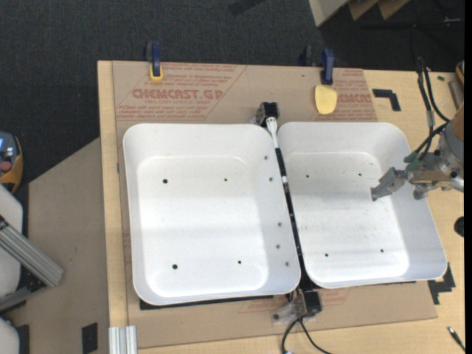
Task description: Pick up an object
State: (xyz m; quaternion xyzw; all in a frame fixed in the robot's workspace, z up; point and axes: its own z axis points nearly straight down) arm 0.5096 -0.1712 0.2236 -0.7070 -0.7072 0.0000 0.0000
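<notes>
So the claw's parked over the right bin with nothing under it

Gripper hangs above the right bin's right side, and I can't tell how it's set. The nearest pickable thing I see is a yellow object on the board behind that bin, up and left of the claw, outside both bins; left bin lies further off

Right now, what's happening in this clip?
A robot arm reaches in from the right, its hand hanging over the right edge of the right bin. Nothing shows between its fingers. The left bin sits beside it, and a small yellow object lies on the board behind the bins. No pick has been made yet.
</notes>
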